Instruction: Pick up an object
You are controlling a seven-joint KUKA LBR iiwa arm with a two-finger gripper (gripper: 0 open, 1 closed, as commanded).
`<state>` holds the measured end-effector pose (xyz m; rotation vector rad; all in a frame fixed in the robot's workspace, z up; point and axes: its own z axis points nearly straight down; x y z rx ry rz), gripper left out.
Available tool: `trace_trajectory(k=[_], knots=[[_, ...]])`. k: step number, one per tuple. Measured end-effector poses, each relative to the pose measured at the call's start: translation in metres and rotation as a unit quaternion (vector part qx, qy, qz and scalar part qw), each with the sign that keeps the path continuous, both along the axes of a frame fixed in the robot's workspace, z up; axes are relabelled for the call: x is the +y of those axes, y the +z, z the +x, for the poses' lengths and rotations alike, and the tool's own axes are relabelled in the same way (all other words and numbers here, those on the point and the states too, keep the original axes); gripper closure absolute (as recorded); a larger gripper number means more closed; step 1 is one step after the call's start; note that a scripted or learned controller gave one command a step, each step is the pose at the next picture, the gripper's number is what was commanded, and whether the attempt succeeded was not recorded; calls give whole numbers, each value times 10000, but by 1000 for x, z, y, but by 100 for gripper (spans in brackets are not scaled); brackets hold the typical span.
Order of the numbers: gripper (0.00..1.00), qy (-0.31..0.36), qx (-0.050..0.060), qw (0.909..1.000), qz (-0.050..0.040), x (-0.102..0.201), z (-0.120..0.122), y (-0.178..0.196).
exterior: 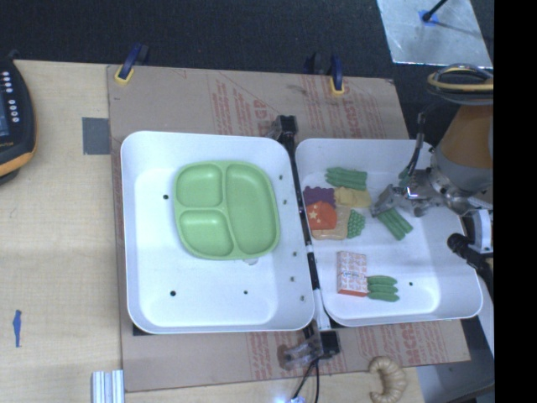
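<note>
The right bin holds several toy foods. Among them are a green pod, purple grapes, a yellow piece, an orange block with a star and a small green piece. A pink-and-white box and a green bean pair lie nearer the front. My gripper hangs low over the bin's right half, fingers spread. A slanted green pod lies just below its tips, not clearly gripped.
The left bin carries a light green divided plate. A central divider with clamps runs between the bins. The arm's body covers the right bin's far right corner. A pendant lies at the far left.
</note>
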<state>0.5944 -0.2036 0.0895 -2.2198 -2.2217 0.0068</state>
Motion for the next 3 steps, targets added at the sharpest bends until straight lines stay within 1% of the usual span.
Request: trace_trajectory(k=[1,2,3], knots=[[100,3,-7,10000,-3,1,0,13],[100,55,-28,10000,9,71,26,2],[100,54,-53,10000,24,154,29,109]])
